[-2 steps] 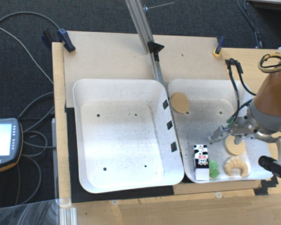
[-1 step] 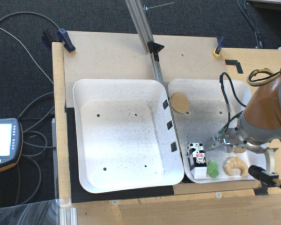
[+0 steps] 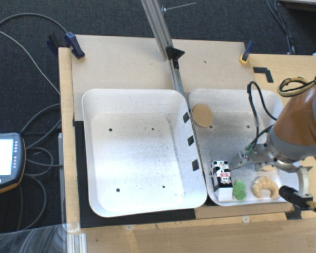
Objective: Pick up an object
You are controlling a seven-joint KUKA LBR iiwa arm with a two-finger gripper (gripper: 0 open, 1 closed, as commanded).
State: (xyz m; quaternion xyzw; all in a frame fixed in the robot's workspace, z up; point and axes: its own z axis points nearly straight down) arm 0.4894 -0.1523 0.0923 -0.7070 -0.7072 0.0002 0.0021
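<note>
orange-banded arm (image 3: 297,123) over the right bin (image 3: 226,107); cannot tell the hand's state.

Matt white plastic bins (image 3: 131,101), wooden bench (image 3: 121,62)

left bin (image 3: 131,152): bare floor, wide open from above
right bin (image 3: 226,115): far half open except tan disc (image 3: 203,115) near the divider
near edge, right bin: crowded; black/white box (image 3: 221,174), green piece (image 3: 239,190), croissant-shaped piece (image 3: 266,187) side by side, little gap btwn them
arm (image 3: 297,128): hangs over right bin's right side, blocks approach from there
cables (image 3: 255,117): loop over right bin by arm
metal pole (image 3: 160,28): crosses bench at far side, ends btwn bins
</note>
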